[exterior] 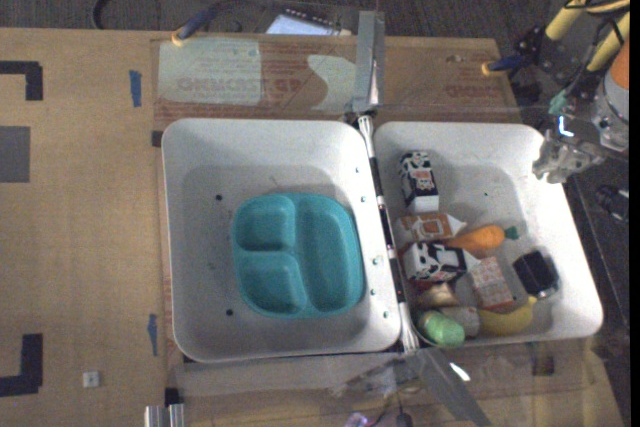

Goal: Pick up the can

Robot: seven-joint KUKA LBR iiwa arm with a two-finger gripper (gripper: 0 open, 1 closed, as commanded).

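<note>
Approach step: the gripper (562,158) hovered at the right bin's (500,143) rim, jaw state indiscernible; next, descend over the can (534,273).

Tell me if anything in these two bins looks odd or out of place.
Nothing looks spilled or damaged. The right bin is crowded: its items lie jumbled along the left and near sides, some touching. The teal divided tray lies flat, slightly askew, in the left bin.

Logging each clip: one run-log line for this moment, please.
end effector: over right bin's right rim | grasp: none visible | teal tray: left bin | banana, carrot: right bin
</note>
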